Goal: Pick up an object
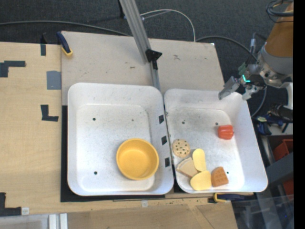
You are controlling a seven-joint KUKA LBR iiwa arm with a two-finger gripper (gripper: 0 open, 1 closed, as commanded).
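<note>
- Camera view: I see gripper (237, 88) over right bin's (252, 142) far right rim; can't tell finger state.
- Red block (226, 131) near it; yellow bowl (137, 159) in left bin (81, 128).

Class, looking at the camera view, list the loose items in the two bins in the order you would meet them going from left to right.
Yellow bowl → round speckled cookie → red block. The pale yellow and brown pieces clustered at the right bin's front overlap one another, so I leave them out.

yellow bowl (137, 159); red block (226, 131)
</note>
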